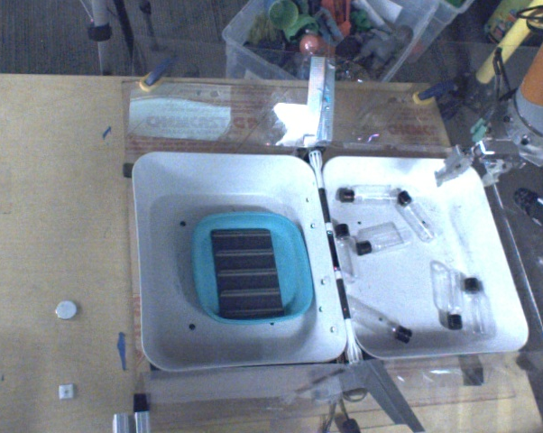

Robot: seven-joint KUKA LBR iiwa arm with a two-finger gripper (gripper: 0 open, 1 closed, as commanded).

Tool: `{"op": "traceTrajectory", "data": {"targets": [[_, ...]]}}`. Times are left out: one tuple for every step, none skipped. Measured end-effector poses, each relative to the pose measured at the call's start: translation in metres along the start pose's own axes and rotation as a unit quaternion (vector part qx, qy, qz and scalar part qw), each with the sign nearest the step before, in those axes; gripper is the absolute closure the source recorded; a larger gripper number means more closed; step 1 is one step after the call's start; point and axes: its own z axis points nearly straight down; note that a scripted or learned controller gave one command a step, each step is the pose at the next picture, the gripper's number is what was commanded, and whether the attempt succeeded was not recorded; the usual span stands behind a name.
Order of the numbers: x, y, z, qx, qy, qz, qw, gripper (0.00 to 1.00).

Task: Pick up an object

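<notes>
Vials (371, 194), clear and black-capped, lie scattered in the right bin (501, 332), so the gripper (459, 162), hovering at its far corner with nothing visibly held and its opening impossible to tell, may misjudge their see-through bodies and slip off.

Glossy white plastic bins (154, 242), clear plastic vials (371, 193), matt turquoise tray (204, 269).

2 shallow white plastic bins sit on a pale tan wooden bench (46, 197). The left white bin (159, 188) holds a turquoise rounded-square plastic tray (202, 242) bearing a dark grey ribbed insert (245, 273) striped with lighter grey lines. The right white bin (501, 323) holds clear plastic vials with black caps (371, 193). The metal gripper (470, 162) is silver-grey. A clear plastic tub of toys (344, 16) shows green, red, pink and white pieces. Blue marks (121, 350) dot the bench.
</notes>
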Motion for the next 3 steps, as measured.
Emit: {"op": "traceTrajectory", "data": {"targets": [[0.026, -0.043, 0.102, -0.003, -0.001, -0.013, 0.9999, 0.00], [0.025, -0.042, 0.090, -0.005, -0.002, -0.012, 0.9999, 1.00], [0.053, 0.003, 0.011, 0.010, 0.001, 0.051, 0.9986, 1.00]]}}
